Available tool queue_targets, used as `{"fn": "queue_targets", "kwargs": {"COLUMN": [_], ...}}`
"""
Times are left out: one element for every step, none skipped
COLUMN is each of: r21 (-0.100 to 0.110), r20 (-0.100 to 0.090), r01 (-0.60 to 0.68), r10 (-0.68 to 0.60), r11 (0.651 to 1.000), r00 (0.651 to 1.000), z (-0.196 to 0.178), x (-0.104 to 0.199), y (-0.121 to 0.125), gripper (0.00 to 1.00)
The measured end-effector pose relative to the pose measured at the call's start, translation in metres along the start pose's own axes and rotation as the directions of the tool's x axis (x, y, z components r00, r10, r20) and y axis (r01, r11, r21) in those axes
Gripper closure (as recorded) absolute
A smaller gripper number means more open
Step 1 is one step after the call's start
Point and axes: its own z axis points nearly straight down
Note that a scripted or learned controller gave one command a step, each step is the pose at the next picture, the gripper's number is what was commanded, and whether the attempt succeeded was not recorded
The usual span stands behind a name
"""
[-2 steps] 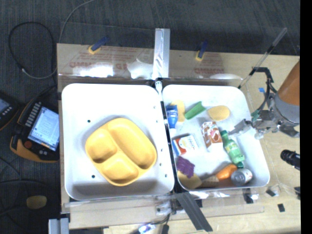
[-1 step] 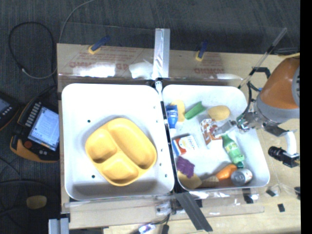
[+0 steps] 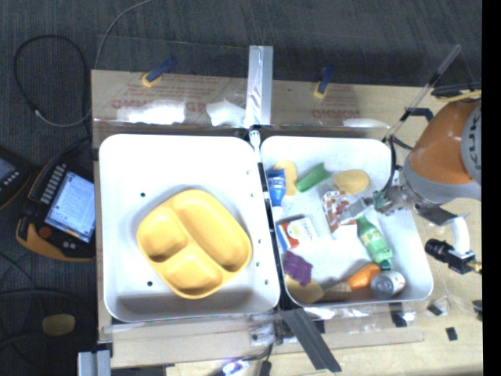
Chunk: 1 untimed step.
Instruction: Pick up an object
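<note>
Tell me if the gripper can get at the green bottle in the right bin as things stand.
Probably yes. The gripper hangs just above the green bottle, which lies uncovered on the bin floor, with only the can near its lower end.

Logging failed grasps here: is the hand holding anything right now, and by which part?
It cannot be told. The hand sits low in the right bin, between the red-and-white packet and the green bottle.
</note>
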Motion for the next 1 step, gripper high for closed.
{"fn": "queue_targets", "kwargs": {"r21": [-0.003], "r20": [0.004], "r01": [0.030], "r10": [-0.030], "r11": [1.000], "r00": [1.000], "z": [-0.0001], "x": [0.0014], "y": [0.0005], "gripper": [0.00]}}
